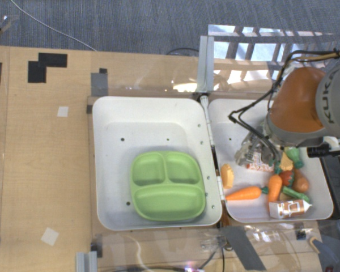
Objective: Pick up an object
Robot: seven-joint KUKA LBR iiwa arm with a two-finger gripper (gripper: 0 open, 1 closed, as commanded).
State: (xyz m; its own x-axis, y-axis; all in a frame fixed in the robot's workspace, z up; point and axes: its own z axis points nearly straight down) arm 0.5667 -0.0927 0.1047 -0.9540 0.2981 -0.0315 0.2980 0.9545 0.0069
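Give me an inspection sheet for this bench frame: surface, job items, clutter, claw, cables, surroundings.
Surface: wooden bench bearing left bin and right bin side by side.
Job's things: right bin holds two carrots, a small bottle, a yellow piece and mixed toy food.
Clutter: green divided plate in left bin.
Grippers: claw low over the right bin's pile; finger state unclear.
Cables: black cable looping off the arm; thin white wire on the floor.
Surroundings: grey carpet, black marks on bench.

Divided plate [168, 185] in left bin [116, 123]; carrot [243, 194], toy food heap in right bin [232, 109], under my claw [255, 152].
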